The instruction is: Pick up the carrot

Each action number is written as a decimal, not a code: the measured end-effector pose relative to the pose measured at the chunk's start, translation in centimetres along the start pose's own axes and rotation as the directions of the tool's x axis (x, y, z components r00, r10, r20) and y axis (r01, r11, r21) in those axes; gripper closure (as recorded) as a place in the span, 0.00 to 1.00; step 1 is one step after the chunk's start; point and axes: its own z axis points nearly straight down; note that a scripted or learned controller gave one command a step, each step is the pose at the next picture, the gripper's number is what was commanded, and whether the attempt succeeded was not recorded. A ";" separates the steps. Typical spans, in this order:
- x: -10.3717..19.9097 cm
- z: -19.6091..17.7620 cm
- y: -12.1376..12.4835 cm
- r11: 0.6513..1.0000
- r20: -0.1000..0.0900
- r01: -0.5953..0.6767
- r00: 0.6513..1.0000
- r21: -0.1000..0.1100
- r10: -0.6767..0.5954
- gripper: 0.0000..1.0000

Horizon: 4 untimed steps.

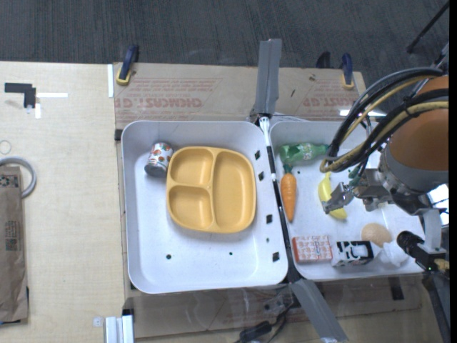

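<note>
1 fixed camera looks down at a slant from above the table (57, 191), taking in both bins (143, 263), the arm (421, 141) entering at right.

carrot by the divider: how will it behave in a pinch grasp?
The carrot looks like smooth moulded plastic, so probably stiff, light and a bit slippery. Its round, tapered body may roll or squirt out if pinched near the narrow tip. It lies along the right bin's left wall, so a finger on that side may lack room.

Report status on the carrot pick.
Pincer over right bin, holding nothing. Carrot lies by bin's left wall, untouched. Yellow item sits between pincer and carrot.
</note>
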 end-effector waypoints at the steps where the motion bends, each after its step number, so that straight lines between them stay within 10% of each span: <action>1: -2.3 9.9 7.9 0.993 0.001 0.118 0.993 -0.002 -0.118 0.00; 2: -5.7 10.4 10.0 0.964 0.002 0.266 0.964 -0.005 -0.266 0.00; 3: -3.4 0.0 4.6 0.973 0.001 0.232 0.973 -0.003 -0.232 0.00; 4: -0.6 4.6 3.4 0.953 0.000 0.302 0.953 -0.001 -0.302 0.00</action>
